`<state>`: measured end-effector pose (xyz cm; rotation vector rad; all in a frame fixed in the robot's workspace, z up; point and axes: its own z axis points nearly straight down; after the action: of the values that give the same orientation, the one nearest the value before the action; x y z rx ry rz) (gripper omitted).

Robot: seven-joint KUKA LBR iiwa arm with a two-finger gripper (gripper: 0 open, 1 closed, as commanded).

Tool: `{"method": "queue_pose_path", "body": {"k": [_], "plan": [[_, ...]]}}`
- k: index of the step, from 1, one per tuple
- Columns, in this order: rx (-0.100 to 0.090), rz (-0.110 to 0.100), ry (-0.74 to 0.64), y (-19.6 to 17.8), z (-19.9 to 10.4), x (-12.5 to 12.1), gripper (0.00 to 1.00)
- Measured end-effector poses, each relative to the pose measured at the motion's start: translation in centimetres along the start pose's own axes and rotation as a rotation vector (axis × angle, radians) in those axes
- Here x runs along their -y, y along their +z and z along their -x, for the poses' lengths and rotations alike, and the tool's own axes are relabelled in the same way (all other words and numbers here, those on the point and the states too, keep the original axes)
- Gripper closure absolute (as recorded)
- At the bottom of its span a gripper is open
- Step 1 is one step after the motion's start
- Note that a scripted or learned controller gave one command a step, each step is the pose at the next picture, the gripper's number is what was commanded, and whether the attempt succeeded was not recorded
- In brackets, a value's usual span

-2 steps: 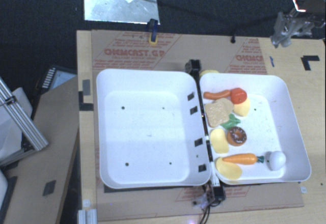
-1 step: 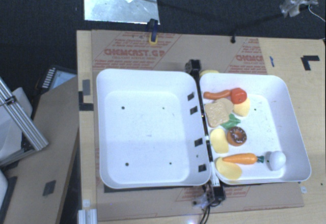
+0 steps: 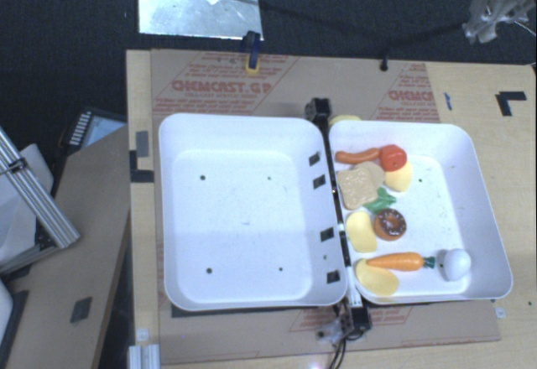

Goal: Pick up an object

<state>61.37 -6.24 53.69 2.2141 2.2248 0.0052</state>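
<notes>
Gripper (image 3: 497, 11) sits at the far upper right, above the dark floor, well apart from the right bin (image 3: 482, 191) and off the bench entirely. Whether it is released or clenched cannot be told; it is small and blurred here.

All the pickable things lie in the right bin, toward its left wall. From the bin's far end to its near end:
- sausage (image 3: 357, 156), touching a tomato (image 3: 393, 158)
- slice of bread (image 3: 360, 185), just beside a pale yellow piece (image 3: 400, 179)
- small green piece (image 3: 383, 200) above a chocolate doughnut (image 3: 390, 225)
- yellow pear-like fruit (image 3: 361, 231) beside the doughnut
- carrot (image 3: 397, 261), its tip near a white ball (image 3: 456, 263)
- yellow piece (image 3: 377, 279) at the bin's near left corner

Left bin (image 3: 180, 191) adjoins the right bin.

Cardboard sheet (image 3: 277, 82) under the bins carries red print reading "CHEMCAST GP", repeated.
</notes>
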Motion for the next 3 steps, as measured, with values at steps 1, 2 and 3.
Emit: {"method": "queue_pose_path", "body": {"k": [1, 2, 3], "plan": [[-0.001, -0.004, 0.000, 0.1, -1.8, 8.1, 1.00], [0.000, -0.003, 0.000, 0.1, -2.9, 12.8, 1.00], [0.002, -0.001, 0.005, 0.3, -0.1, 5.7, 1.00]]}}
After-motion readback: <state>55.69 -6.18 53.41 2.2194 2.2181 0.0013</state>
